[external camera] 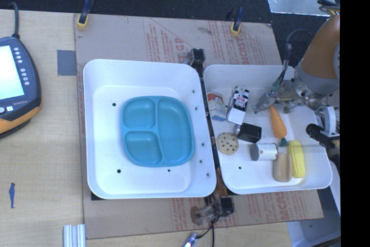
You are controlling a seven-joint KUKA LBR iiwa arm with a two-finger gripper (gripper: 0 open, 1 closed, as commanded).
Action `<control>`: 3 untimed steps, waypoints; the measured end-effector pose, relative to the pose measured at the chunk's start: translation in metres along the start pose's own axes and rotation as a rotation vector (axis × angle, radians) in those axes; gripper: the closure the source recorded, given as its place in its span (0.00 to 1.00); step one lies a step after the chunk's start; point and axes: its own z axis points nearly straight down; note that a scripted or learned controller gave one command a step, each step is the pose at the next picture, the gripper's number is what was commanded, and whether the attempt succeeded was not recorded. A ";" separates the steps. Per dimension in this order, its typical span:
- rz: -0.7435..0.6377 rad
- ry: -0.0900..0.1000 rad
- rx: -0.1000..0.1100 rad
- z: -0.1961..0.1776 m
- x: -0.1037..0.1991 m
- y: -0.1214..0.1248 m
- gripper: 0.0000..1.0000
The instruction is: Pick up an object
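Carrot [278,122] lying just below the fingertips, slanting across the right bin [263,183]. Gripper [279,95] hovering over its upper end, fingers spread apart, gripping nothing. Looking light, stiff, slick plastic; pinching across the thicker middle probably safest.

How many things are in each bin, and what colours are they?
Left bin:
Blue plate: 1

Right bin:
Orange carrot: 1
Yellow corn: 1
Tan piece: 1
Brown cookie: 1
Black block: 1
Black-and-white carton: 1
Red-and-white carton: 1
White tube: 1

Total: 9
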 end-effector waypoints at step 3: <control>0.000 0.000 -0.001 -0.001 0.044 0.046 1.00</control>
